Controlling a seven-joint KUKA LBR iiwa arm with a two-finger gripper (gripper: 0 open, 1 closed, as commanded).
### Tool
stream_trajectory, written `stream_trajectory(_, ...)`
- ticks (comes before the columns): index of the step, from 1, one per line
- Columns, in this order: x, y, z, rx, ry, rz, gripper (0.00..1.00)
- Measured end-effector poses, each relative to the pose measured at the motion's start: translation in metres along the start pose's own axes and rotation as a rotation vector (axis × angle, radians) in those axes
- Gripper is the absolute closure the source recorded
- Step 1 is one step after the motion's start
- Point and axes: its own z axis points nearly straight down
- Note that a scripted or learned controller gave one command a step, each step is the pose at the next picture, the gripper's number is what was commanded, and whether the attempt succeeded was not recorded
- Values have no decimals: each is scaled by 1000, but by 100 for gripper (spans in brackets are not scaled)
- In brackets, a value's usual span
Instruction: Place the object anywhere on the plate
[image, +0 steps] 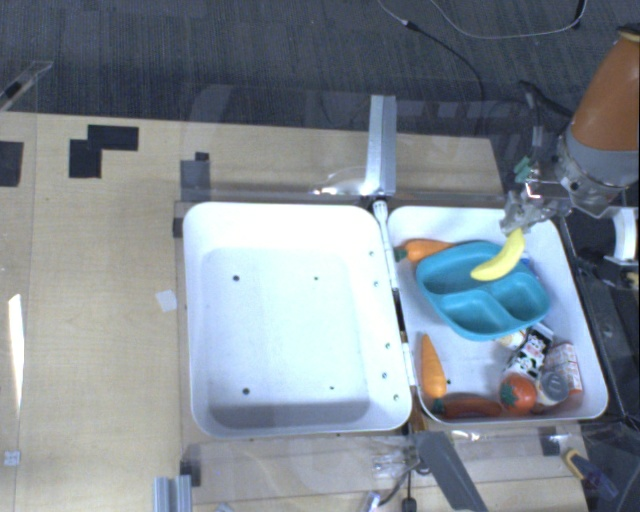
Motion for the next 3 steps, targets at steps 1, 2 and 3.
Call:
stream_trajectory(1, -12, -84, -161, -4, -1, -25, 100)
stream_trajectory(2, -66, -141, -200, -5, -3, -177, 100)
stream_trajectory(3, -66, -140, -199, -4, -3, -178, 100)
